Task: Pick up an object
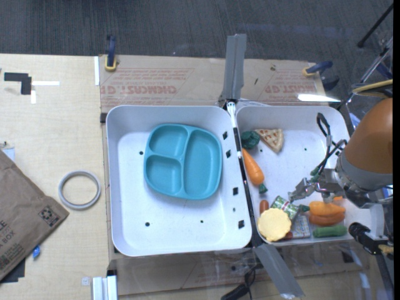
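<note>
Candidate objects all lie in the right bin (294, 114). Taking the yellow round toy (274, 224) at that bin's front-left corner as the landmark: an orange carrot (252, 167) lies behind it along the left wall, a green piece (250, 140) further back, and a pizza slice (271, 139) just right of the green piece. Right of the yellow toy – a small printed packet (285, 205), then an orange pepper-like toy (326, 212) with a green pod (329, 232) in front of it.

Gripper (309, 189) sits low between packet and orange toy (grip state: cannot tell, the metal parts overlap the clutter). Nothing seen held.

Left of the yellow toy, the left bin (125, 186) contains a teal divided plate (184, 161). Further left, on the bench – a tape ring (79, 189).
</note>
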